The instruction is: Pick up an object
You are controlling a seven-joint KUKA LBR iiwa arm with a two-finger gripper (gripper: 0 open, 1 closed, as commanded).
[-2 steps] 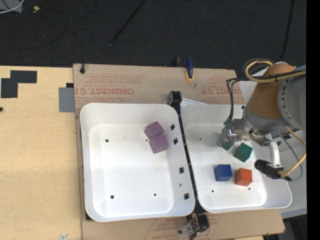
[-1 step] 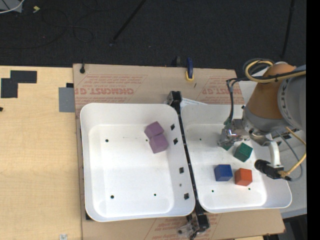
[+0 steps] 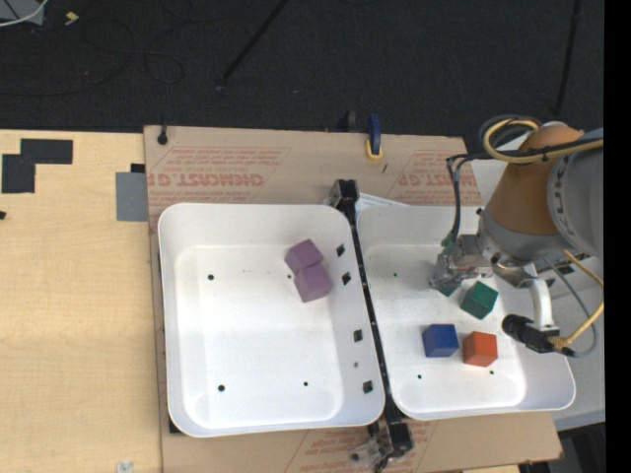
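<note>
In the right bin point(image 3: 414, 390) lie a green block point(image 3: 480, 299), a blue cube point(image 3: 441, 340) and an orange-red cube point(image 3: 480, 349). My gripper point(image 3: 452, 275) hangs low over the right bin's middle, just left of the green block and close to touching it. The arm's grey and orange wrist covers the space above it. Two purple blocks point(image 3: 309, 269) sit together in the left bin point(image 3: 197, 363), one against the other.
A black divider rail point(image 3: 360, 308) runs between the two bins. Cables loop beside the arm on the right. A blue clamp point(image 3: 374, 136) holds the cardboard sheet at the back edge.
</note>
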